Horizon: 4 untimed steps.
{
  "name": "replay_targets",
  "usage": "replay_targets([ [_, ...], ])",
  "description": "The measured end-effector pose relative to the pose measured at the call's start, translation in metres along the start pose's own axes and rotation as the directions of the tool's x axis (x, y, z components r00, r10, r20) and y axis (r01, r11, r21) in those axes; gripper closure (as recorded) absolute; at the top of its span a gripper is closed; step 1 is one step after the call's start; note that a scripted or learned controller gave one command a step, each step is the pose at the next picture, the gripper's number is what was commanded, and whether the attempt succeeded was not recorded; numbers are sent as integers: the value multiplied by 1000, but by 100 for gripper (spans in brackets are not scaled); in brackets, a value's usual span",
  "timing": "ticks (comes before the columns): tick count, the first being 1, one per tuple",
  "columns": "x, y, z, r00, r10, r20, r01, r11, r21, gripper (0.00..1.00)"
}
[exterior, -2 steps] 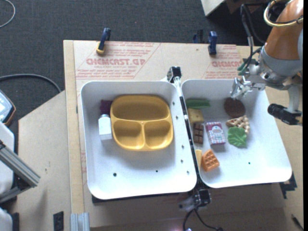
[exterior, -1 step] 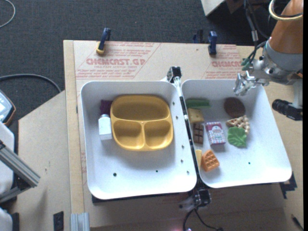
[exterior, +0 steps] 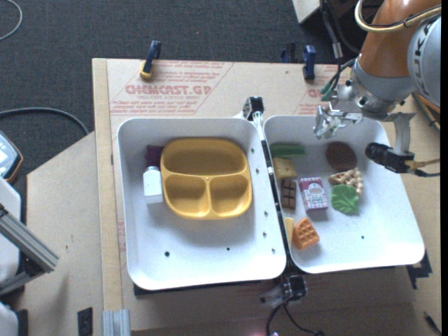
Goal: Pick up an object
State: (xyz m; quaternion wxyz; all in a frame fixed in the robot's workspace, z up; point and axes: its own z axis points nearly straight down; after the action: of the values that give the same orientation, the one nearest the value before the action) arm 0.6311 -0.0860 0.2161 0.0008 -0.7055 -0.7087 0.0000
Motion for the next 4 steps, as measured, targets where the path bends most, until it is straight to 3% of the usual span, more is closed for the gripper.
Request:
replay_targets([
  [1,54,12,8,1000,-1,0,1,1000,-2,100],
  [3,153,28,-18,1000,-1,0,1,1000,-6,100],
  [4,170,31,-17,1000,2,1,-2,1000,-5,100],
])
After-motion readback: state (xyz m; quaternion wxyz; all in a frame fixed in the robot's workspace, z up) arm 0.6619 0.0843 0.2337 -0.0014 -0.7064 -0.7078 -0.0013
